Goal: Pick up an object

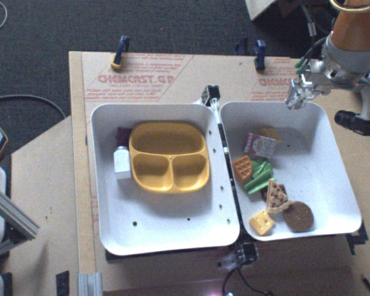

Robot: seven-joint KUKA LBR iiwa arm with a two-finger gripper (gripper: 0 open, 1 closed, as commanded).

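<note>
Both bins were white: the left bin (105,221) and the right bin (333,184). A mustard-yellow divided tray (169,156) lay in the left one, with a small white bottle (122,162) and a dark purple item (124,134). The right bin held an orange waffle piece (242,167), green pods (258,176), a pink-and-white packet (260,144), a yellow cheese wedge (261,222) and a brown patty (298,216). The tabletop (80,165) was tan, printed with red lettering. The arm (351,26) showed orange above grey; the end effector (296,97) was silvery grey.
</note>
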